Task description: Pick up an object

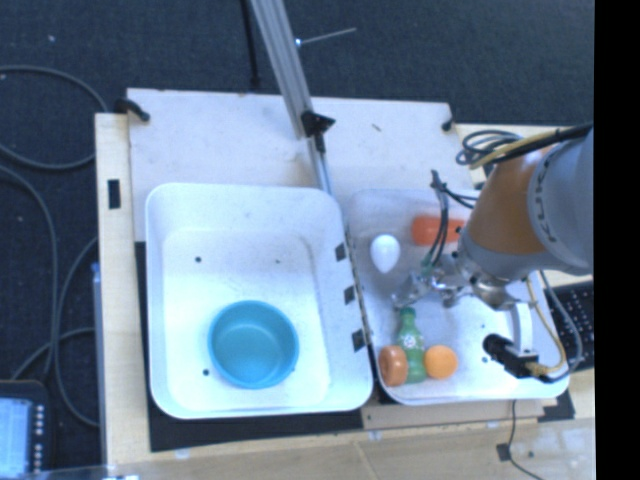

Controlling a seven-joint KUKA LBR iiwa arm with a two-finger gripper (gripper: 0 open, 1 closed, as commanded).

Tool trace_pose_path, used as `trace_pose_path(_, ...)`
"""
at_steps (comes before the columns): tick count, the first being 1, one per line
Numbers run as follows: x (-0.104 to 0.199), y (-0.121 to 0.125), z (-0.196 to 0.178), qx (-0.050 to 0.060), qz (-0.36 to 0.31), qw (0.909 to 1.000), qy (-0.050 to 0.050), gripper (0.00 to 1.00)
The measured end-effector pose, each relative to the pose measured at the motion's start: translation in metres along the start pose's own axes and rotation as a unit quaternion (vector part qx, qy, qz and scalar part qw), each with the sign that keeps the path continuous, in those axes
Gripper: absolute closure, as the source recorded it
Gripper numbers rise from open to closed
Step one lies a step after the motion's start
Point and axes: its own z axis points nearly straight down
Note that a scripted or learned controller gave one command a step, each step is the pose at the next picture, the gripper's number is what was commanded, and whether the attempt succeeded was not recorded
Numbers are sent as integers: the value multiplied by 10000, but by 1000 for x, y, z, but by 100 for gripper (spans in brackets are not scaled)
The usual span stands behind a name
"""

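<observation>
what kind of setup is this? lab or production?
Likely a lab grasping rig: two white bins on a plywood bench, toy items like a blue bowl and white egg, loose cables on carpet.

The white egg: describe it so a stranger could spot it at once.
Look in the right bin, the one the arm reaches into. The egg lies near that bin's left wall, toward the far end, left of an orange block. It is the only plain white, rounded thing there; the fruit-like pieces at the near end are green, orange and brown.
</observation>
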Motion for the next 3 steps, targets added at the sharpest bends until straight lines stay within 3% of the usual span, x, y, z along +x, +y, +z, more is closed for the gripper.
trace_pose_path(1,0,2,-16,-47,38,10000,9,100)
trace_pose_path(3,-8,7,-128,-64,-41,10000,7,100)
